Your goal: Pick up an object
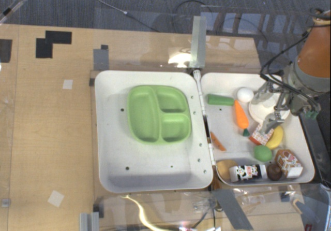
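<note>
Nearest the camera, a dark bottle and a brown-white packet are lying along the right bin's front wall. Behind them a lime and a banana are sitting just beside the gripper, which is hanging over a small red-white packet; whether it is gripping anything cannot be told. Farther back, a carrot, a white ball and a green stick are lying to its left.

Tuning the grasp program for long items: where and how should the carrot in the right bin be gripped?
Probably at the thick orange middle of the carrot, coming straight down with the grip across its width. It lies flat, running nearly lengthwise away from the camera, with bare bin floor on its left; the white ball crowds its upper end.
</note>
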Tool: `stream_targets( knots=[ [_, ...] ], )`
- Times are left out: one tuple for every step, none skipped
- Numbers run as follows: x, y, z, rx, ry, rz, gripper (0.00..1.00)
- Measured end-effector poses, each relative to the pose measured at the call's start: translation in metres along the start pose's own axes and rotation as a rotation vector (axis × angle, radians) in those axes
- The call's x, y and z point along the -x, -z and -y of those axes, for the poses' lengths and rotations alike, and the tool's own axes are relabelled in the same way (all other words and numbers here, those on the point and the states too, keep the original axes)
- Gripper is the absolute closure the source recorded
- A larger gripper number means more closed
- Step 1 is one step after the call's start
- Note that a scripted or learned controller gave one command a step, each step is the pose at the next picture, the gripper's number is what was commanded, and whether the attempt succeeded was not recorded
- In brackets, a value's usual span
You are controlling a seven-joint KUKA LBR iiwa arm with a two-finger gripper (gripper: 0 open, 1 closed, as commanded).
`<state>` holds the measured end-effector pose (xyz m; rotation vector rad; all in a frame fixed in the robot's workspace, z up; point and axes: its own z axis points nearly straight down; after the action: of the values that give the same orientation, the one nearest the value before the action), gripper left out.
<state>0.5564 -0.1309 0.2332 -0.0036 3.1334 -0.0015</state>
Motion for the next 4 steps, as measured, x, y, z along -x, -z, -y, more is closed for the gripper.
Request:
stream_targets(
  knots=[
    [0.026, -0.098, -0.012, 0.004, 0.070, -0.010, 0.00],
    [0.031, -0.135, 0.001, 0.000, -0.056, 0.004, 0.00],
    [0.047, -0.144, 0.001, 0.000, -0.090, 0.005, 0.00],
    [0.057, -0.144, -0.019, 0.001, -0.205, 0.006, 0.00]
  ],
)
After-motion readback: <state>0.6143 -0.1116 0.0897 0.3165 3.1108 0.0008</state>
